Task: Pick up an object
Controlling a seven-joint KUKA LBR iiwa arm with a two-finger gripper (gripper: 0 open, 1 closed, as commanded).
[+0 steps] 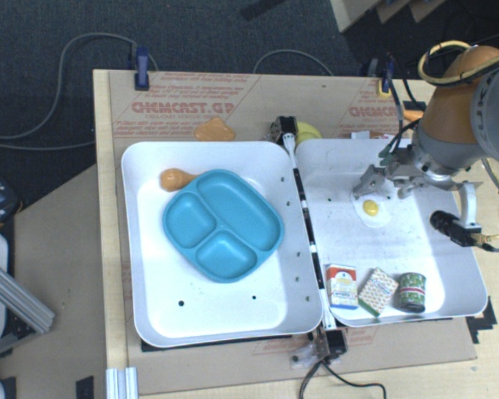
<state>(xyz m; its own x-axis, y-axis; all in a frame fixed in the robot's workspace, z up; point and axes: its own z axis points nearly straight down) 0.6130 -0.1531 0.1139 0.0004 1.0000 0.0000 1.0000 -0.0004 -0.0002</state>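
Hovering gripper (above fried egg)

Brown board reads, seemingly, "CHEMCAST GP", twice.

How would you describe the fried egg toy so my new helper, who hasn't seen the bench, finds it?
Look in the right bin, in its upper half. The egg lies alone just below the pincer. It is flat, white with a yellow yolk, unlike the box, packet and can lined up along the bin's near edge.
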